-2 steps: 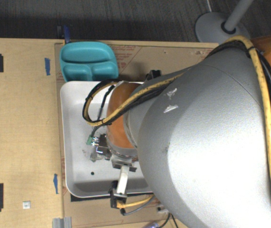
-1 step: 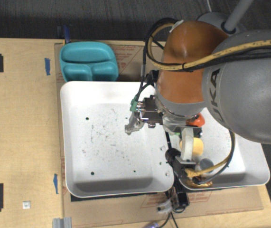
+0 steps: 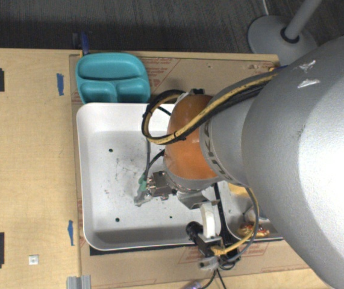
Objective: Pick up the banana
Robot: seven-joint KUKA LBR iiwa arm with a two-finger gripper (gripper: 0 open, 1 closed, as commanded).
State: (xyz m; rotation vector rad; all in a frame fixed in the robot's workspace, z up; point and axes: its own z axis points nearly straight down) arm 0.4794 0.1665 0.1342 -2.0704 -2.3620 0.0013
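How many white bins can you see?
1. The white bin sits on the bench just below a teal tray. The big grey arm covers the right side, so another bin may be hidden under it.

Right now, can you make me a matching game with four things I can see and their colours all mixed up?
Things:
1. bin
2. divided tray
3. band on the arm
4. tape strip

Colours:
A. orange
B. blue
C. white
D. teal

Pairs: 1-C, 2-D, 3-A, 4-B
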